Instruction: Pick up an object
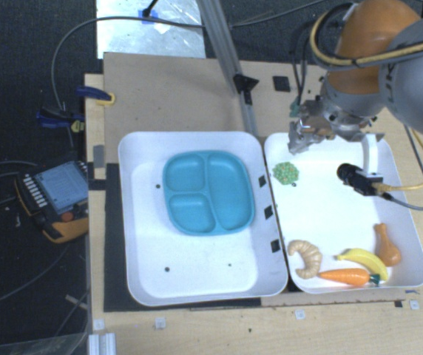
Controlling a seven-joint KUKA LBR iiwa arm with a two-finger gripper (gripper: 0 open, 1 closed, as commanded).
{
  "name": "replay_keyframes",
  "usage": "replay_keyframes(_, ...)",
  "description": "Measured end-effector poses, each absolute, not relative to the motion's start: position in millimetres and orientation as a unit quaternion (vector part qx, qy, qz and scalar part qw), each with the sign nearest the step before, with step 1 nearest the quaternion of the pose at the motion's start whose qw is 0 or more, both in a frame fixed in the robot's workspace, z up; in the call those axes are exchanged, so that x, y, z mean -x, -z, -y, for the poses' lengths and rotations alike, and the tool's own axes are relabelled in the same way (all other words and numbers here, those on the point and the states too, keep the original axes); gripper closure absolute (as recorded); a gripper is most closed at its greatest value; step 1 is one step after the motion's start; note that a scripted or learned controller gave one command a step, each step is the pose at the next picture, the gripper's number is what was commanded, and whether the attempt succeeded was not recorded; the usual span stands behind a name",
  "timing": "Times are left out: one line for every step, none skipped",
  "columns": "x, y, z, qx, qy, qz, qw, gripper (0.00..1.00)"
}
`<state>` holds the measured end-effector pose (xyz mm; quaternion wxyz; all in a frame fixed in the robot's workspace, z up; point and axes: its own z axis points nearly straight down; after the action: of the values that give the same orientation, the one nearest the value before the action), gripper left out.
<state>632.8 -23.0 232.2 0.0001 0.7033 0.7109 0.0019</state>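
In the right bin point(330, 205) lie a green broccoli piece point(285, 173) near the upper left, a croissant point(306, 257), an orange carrot point(344, 276), a yellow banana point(362, 259) and a brown drumstick point(387, 245) along the front. My gripper point(300, 143) hangs over the bin's upper left corner, just above and right of the broccoli. Nothing shows between its fingertips.
The left bin point(145, 235) holds a blue divided plate point(207, 192). A black cylinder point(353, 177) with a cable juts from the arm over the right bin. A metal pole point(222, 35) slants down toward the bins' divide. Clamps and a handheld device point(56, 198) lie left of the bench.
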Motion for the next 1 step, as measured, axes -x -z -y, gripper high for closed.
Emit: replay_keyframes(-631.8, -228.5, -27.6, -0.703, -0.0013, -0.711, 0.000, 1.00)
